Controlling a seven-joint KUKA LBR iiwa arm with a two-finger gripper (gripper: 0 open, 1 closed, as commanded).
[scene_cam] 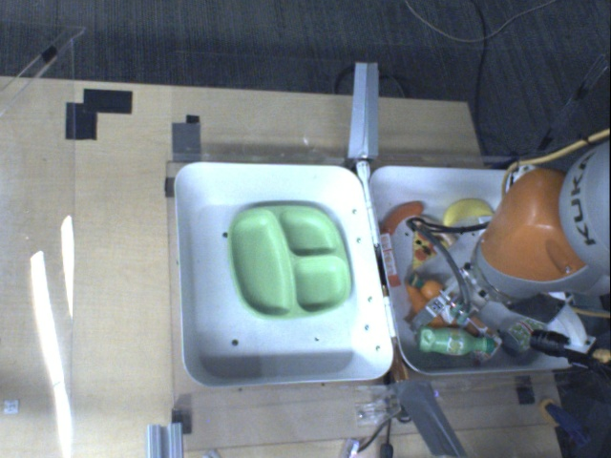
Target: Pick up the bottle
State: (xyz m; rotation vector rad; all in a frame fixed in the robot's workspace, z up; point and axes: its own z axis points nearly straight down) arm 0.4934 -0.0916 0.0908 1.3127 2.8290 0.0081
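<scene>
The pale wooden bench (105, 284) carries two shallow white plastic bins; the left bin (205, 284) holds a smooth green three-compartment moulded tray (289, 258), well apart from the action; the right bin (396, 346) is crowded, and that is the worry. The grey arm with its glossy orange band (535, 227) hangs over the clutter; the end effector (465, 305) sits low, just above the green translucent plastic bottle (456, 343) lying on its side near the bin's front wall; whether it is spread or pinching, I cannot tell. A rounded bottle lying flat could roll or squirt out of a pinch; the small orange toy pieces (423, 292) just beside it could get caught instead; the yellow rounded object (468, 211) lies clear behind.
</scene>
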